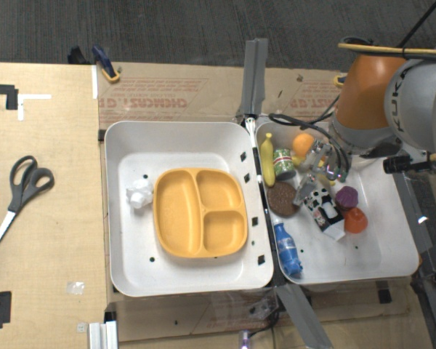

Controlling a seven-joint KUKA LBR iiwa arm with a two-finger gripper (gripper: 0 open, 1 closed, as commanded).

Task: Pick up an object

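Observation:
The right bin (392, 260) holds several small objects. A yellow banana-shaped toy (267, 163), a green can (283, 163) and an orange ball (302, 144) lie at its far left. A brown disc (281, 199) and a blue bottle (287, 250) sit along its left wall. A purple piece (346, 195), a red piece (356, 221) and a black-and-white box (325, 211) lie mid-bin. My gripper (314, 180) hangs low over the bin, between the can and the purple piece and just above the box. Nothing can be seen held in it.
The left bin (123, 260) holds a yellow divided plate (201, 213) and a white crumpled lump (139, 193). Scissors (18, 195) lie on the bench at the far left. The grey arm with its orange band (370, 86) covers the right bin's far right corner.

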